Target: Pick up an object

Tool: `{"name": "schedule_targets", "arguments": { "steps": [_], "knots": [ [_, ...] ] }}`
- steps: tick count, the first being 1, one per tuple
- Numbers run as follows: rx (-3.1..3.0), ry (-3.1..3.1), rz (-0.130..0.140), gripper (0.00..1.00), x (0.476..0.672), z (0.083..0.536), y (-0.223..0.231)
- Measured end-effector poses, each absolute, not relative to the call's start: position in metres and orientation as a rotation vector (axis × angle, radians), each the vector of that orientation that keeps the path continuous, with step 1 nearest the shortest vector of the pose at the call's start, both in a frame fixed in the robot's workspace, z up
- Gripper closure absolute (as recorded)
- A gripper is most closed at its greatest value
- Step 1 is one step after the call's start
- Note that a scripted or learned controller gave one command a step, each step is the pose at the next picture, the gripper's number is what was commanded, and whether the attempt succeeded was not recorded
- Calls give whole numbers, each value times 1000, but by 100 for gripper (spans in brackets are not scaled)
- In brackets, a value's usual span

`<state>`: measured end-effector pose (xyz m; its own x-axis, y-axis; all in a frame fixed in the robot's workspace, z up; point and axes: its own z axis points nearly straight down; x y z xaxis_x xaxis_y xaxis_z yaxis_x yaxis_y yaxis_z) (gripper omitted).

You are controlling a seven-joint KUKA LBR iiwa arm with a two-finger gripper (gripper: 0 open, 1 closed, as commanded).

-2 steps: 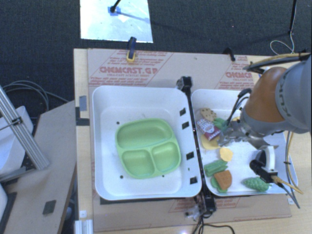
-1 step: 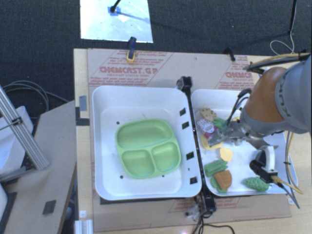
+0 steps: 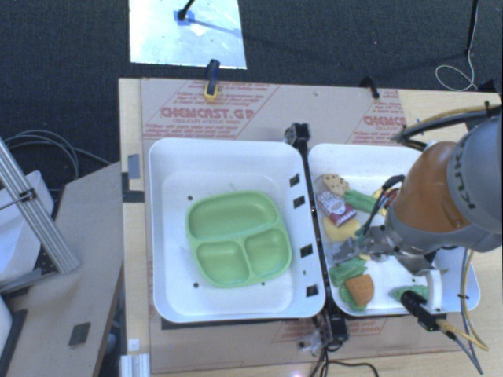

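Surface (image 3: 130,210): pale wood, seen from above at a slant, with a sheet of board printed in red letters (image 3: 208,114) lying on it under the two bins.
Left bin (image 3: 169,171): shallow and white, holding a green divided tray (image 3: 238,238) that sits a little askew near its middle.
Right bin (image 3: 361,157): white, pressed up against the left one, with black clips (image 3: 296,181) along the shared wall.
Things in the right bin: a speckled cookie (image 3: 335,184) near the far left corner, a small red-and-white packet (image 3: 331,205) just beside it, a yellow piece (image 3: 341,227) below that, green leafy pieces (image 3: 360,200) scattered among them, and an orange-brown piece (image 3: 360,290) near the front wall.
Arm (image 3: 452,195): grey with an orange band, leaning in from the right and covering much of the right bin.
Tool (image 3: 351,249): low over the left half of the right bin, just above a green piece (image 3: 346,272) and near the yellow one; I cannot tell from here whether it is apart or together, or whether it grips anything.
Room: dark carpet (image 3: 63,53) all round, a shiny metal plate (image 3: 187,20) on the floor beyond the surface, a yellow-handled clamp (image 3: 211,81) at the far edge, cables (image 3: 47,144) on the left, and a slanted metal rail (image 3: 35,210) over a lower grey table (image 3: 78,289).
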<state>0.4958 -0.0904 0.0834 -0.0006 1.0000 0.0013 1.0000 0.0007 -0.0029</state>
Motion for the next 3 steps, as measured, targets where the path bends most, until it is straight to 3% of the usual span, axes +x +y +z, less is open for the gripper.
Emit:
{"name": "schedule_targets", "arguments": {
  "steps": [1,2,3],
  "knots": [
    [-2224,-2226,-4,100,500,95,-92],
    [-2214,-2234,-8,100,489,188,-1],
    [-2219,-2225,-3,0,489,185,-5]
  ]
}}
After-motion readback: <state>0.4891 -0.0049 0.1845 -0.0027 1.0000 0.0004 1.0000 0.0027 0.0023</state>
